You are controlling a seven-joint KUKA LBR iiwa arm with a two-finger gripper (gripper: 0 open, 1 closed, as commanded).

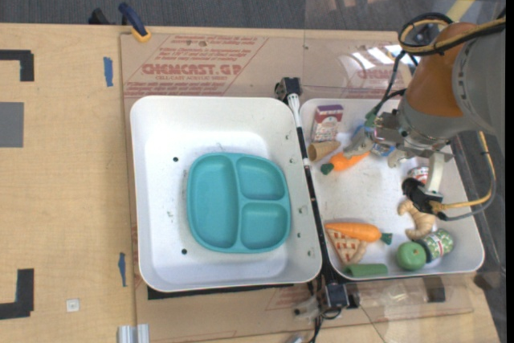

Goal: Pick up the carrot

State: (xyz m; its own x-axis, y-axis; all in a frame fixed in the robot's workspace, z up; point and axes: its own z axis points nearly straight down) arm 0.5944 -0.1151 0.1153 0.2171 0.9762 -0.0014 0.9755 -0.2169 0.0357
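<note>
Two orange carrots lie in the right bin (474, 253). A small carrot (348, 162) with a green end rests near the bin's upper left. A longer carrot (353, 232) with a green top lies lower down, just above a pizza slice (347, 250). My gripper (365, 140) hangs over the upper part of the right bin, just above and to the right of the small carrot. The wrist and orange band rise behind it on the right. I see nothing held in the gripper.
The left bin (152, 173) holds a teal divided plate (238, 201). The right bin also holds a small carton (328, 123), a brown cone (324, 149), a green apple (411, 255), a can (438, 243), a beige toy (418, 213) and a green piece (367, 271). Cables hang beside the arm.
</note>
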